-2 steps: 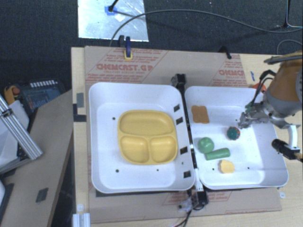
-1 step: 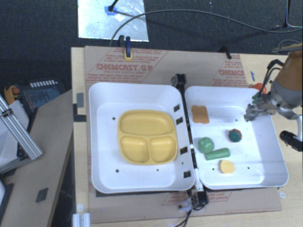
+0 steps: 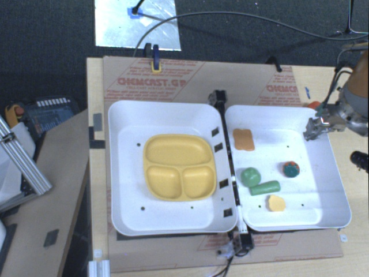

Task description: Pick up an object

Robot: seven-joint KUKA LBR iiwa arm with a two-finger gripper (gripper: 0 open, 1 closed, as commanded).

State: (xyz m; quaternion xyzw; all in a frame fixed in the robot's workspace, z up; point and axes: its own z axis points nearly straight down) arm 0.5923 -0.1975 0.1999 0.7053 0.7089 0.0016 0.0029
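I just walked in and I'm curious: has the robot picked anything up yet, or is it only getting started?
Nothing looks picked up yet. The orange slab, the green piece, the red and green ball and the yellow chunk all lie in the right bin. The gripper sits at that bin's far right rim, above none of them. Reaching over one, grasping and lifting are all left.

The right bin [image 3: 323, 206] has open floor along its far edge and across its right half. Five items crowd its near-left part: an orange piece [image 3: 244, 139], a green ball [image 3: 249, 176] touching a green cylinder [image 3: 264, 186], a yellow piece [image 3: 277, 203], and a red-green ball [image 3: 290, 168]. In the left bin [image 3: 124, 154], a yellow divided tray [image 3: 176, 166] takes the centre, leaving margins at every edge.
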